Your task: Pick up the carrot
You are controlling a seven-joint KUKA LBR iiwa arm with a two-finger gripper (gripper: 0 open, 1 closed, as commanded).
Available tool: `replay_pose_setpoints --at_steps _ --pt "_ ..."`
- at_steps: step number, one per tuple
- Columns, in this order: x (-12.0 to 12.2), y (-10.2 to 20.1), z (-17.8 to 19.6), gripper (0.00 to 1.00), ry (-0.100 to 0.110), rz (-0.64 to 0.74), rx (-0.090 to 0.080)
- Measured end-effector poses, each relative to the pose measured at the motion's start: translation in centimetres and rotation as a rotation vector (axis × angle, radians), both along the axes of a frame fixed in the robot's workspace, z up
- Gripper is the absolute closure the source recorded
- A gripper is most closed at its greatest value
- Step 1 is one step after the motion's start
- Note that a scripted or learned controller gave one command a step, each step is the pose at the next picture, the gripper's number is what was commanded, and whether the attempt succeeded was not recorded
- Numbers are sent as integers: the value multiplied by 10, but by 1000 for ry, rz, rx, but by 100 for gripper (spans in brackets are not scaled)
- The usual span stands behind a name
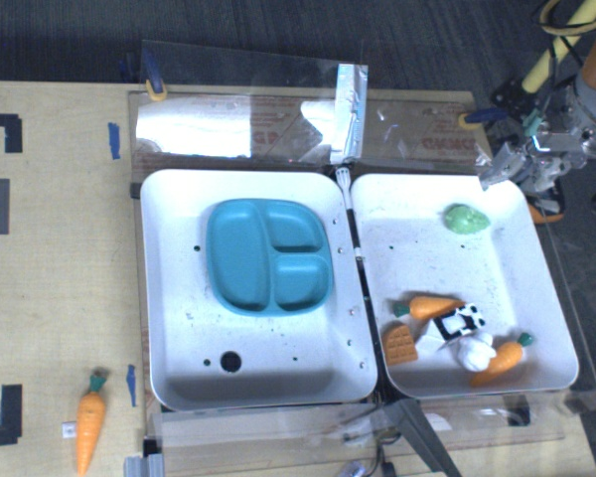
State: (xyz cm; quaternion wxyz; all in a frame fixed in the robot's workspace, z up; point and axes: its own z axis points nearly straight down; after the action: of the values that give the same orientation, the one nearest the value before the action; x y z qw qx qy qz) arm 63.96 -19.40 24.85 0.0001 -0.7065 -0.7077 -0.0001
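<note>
Two orange carrots lie in the right bin (546, 266). One carrot (434, 306) rests near the middle of its front half, green end to the left. The other carrot (501, 359) sits at the front right corner, green top pointing up-right. Between them lies a white and black toy (465, 334). A third carrot (88, 420) lies on the wooden bench, outside the bins at the front left. My gripper (512, 162) hangs over the right bin's back right corner, well away from the carrots, with nothing seen in it.
A blue divided plate (270, 255) fills the middle of the left bin (169, 346). In the right bin a green lump (467, 219) sits near the back and a brown waffle piece (400, 344) near the front left. Cables hang at the top right.
</note>
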Motion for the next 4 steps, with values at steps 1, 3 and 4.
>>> replay_pose_setpoints --at_steps 1,3,4 --pt "-52 56 -101 0 3 247 1" --pt "-2 91 -145 0 0 151 1" --pt "-63 47 -142 0 1 167 -2"
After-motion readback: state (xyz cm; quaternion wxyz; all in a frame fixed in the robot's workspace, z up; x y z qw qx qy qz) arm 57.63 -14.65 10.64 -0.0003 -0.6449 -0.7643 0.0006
